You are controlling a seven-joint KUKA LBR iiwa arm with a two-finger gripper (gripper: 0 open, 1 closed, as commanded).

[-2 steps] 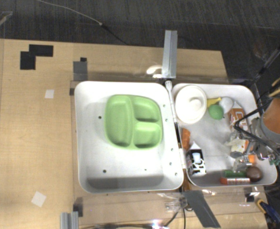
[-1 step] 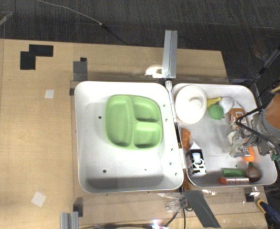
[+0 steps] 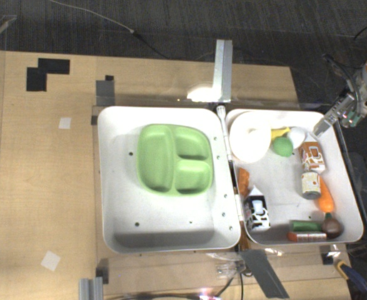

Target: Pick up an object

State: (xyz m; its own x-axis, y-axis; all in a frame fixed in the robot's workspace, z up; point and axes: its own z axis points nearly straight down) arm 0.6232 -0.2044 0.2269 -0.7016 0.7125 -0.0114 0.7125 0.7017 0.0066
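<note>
Over the upper right corner of the right bin, the gripper hangs at the end of the grey arm, its tip just above the bin's rim. Whether the pincer is apart or together I cannot tell, since it shows too small and blurred; nothing is visibly caught in it.

No object has been lifted, so the task looks barely begun: everything to pick from lies in the bins. The right bin holds a white round lid or dish at its upper left, a green ball just beside it with a yellow piece touching its top, and a small bottle with an orange label near the gripper. Below that lies a second small bottle, then a carrot and a dark round object. A red and green marker lies along the lower wall, and a black and white carton sits by the divider under an orange item. The left bin bears 1 green divided tray.

Left to do, by my reading: descend on a target, close, and lift. The orange-label bottle and green ball seem nearest.
</note>
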